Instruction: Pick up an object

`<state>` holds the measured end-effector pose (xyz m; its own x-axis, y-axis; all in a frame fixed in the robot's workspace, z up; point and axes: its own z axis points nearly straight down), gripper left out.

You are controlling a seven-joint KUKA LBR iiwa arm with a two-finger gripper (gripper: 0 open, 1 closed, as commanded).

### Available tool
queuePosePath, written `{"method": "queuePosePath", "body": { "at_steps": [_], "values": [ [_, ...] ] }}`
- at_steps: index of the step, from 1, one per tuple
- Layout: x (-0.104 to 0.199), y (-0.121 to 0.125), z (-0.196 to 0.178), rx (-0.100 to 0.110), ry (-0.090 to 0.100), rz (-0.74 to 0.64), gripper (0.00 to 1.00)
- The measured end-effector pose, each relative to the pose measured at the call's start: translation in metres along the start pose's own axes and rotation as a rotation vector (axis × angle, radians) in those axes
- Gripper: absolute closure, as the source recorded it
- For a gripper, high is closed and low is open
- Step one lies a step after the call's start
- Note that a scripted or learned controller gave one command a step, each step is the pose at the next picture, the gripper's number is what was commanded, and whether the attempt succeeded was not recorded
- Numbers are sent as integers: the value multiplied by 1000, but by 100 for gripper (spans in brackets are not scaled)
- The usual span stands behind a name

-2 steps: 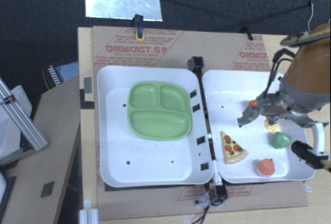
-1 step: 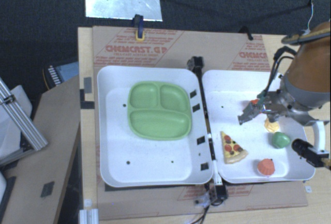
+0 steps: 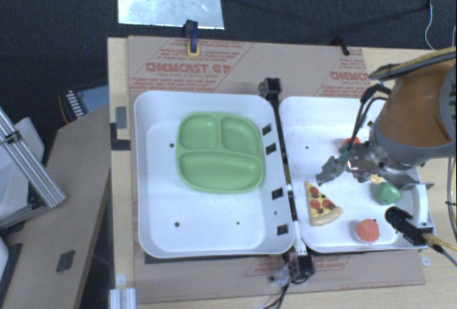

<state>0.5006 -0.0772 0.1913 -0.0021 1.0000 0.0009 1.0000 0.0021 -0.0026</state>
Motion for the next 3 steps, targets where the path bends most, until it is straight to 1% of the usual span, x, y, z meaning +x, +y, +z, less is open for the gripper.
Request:
{"method": "queuePosePath", "body": {
  "at_steps": [1,2,3],
  "values": [
    [-7,4,46,0,0,2,0],
    [-11,4,108,1,0,2,0],
    [-11,6,95,-4,-1,0,100]
  ]
}}
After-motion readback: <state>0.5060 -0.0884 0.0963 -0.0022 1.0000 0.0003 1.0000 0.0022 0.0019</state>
